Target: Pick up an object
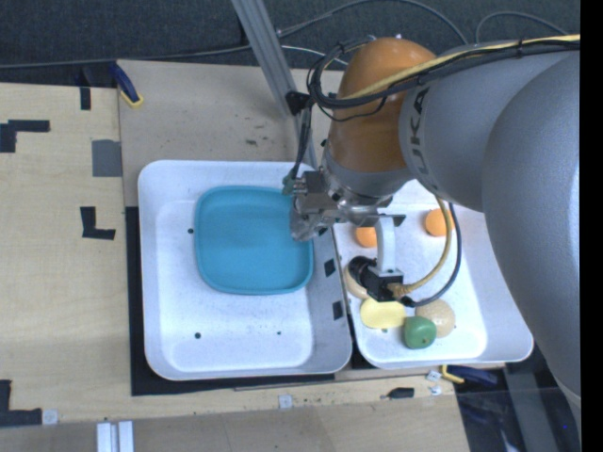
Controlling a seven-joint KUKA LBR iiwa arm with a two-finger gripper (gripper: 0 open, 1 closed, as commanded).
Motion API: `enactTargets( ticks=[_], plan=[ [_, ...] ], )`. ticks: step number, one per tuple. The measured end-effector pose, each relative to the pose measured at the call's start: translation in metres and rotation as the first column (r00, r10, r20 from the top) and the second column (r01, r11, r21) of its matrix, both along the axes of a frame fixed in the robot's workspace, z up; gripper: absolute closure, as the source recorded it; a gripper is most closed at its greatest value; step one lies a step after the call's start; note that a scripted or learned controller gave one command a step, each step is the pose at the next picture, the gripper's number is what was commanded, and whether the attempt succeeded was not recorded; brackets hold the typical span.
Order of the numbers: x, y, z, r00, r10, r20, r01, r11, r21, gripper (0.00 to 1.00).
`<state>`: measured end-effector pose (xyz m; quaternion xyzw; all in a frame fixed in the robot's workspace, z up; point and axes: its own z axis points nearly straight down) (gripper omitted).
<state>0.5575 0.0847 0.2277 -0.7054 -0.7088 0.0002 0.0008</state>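
**Gripper low at the plate's edge**

From my seat I see the arm reaching in from the right, its orange band over the wall between the two bins. The gripper is down at the right rim of the blue plate, near that rim's upper corner. From this slant I cannot tell whether it touches the plate. I also cannot tell how far it is open, or whether it has hold of anything; the wrist body hides that part.

The plate lies flat in the left bin, toward the bin's far right side, with bare white floor in front of it and to its left.

In the right bin I count two orange pieces, one just beside the gripper and one further right, partly under the arm. Nearer the front a yellow piece, a green ball and a beige lump sit close together, the ball touching the yellow piece. The bins rest on a black mat on the bench.
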Motion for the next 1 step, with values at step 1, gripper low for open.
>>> enactTargets(
  ticks=[1],
  plan=[
    [-0.0248, 0.0123, 0.0041, 1.000, -0.003, 0.001, 0.003, 1.000, 0.000, 1.00]
  ],
)
